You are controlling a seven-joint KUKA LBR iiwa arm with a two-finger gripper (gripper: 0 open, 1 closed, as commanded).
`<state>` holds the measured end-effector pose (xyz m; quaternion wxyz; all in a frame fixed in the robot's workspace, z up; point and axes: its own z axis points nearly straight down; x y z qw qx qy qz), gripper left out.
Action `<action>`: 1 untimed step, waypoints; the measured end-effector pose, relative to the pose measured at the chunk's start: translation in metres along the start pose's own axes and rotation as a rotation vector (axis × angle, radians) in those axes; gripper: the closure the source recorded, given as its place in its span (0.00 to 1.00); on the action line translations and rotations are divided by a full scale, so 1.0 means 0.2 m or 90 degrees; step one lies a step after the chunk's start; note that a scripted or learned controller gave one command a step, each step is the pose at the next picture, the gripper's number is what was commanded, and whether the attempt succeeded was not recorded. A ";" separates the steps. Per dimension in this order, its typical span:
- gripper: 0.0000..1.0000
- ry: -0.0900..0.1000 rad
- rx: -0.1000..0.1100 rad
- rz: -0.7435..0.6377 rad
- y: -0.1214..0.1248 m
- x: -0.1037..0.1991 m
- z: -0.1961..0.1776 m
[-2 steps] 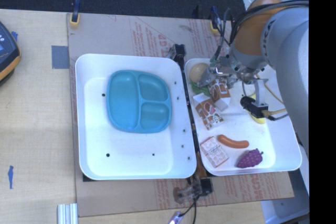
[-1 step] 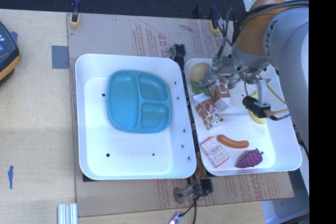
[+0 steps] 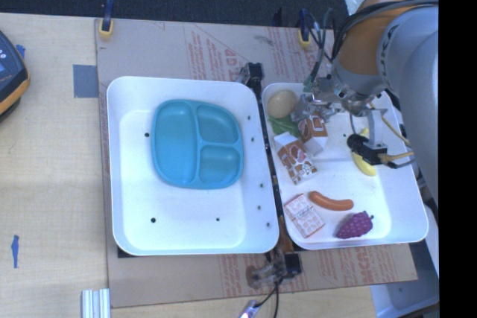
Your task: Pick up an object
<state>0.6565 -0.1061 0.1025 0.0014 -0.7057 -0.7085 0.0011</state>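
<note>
The right bin (image 3: 402, 223) holds several toy foods: a beige round ball (image 3: 282, 103), a green piece (image 3: 285, 126), two printed cartons (image 3: 297, 161) (image 3: 303, 214), a sausage (image 3: 331, 201), purple grapes (image 3: 354, 224) and a yellow banana (image 3: 364, 161). My gripper (image 3: 315, 118) reaches down at the bin's back, right beside the ball, over a small brown-and-white packet (image 3: 314, 128). Whether the packet is between the fingers I cannot make out.
The left bin (image 3: 130, 160) carries a blue divided plate (image 3: 198, 143). The grey arm with its orange band (image 3: 373, 41) covers the right bin's back right corner. A dark device (image 3: 10, 74) lies at the bench's left edge.
</note>
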 end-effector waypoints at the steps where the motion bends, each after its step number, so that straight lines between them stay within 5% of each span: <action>1: 1.00 0.000 0.000 -0.001 -0.34 0.34 -0.45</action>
